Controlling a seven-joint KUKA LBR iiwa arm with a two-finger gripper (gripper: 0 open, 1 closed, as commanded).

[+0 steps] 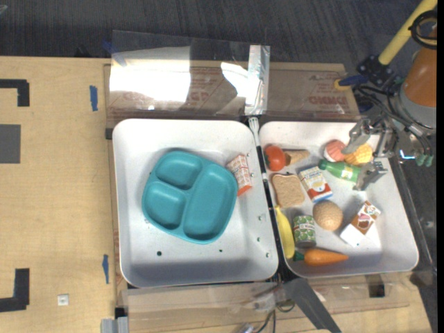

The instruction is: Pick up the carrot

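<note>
The smooth orange tapered carrot (325,257) lies flat right against the right-hand shallow white bin's (406,245) front wall; end effector (369,157) hovers far back, fingers spread, holding nothing.

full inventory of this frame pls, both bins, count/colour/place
Shallow white bins: 2, side by side on bench.
Teal three-compartment plate: 1, left bin centre.
Small red-and-white packet: 1, left bin, beside plate's right edge.
Orange carrot: 1, right bin, near edge.
Red tomato: 1, right bin, far left.
Tan bread slice: 1, right bin, left side.
Yellow banana: 1, right bin, left wall.
Green-labelled can: 1, beside banana.
Green bottle: 1, beside gripper.
Gripper: 1, grey, over right bin's far right.
</note>
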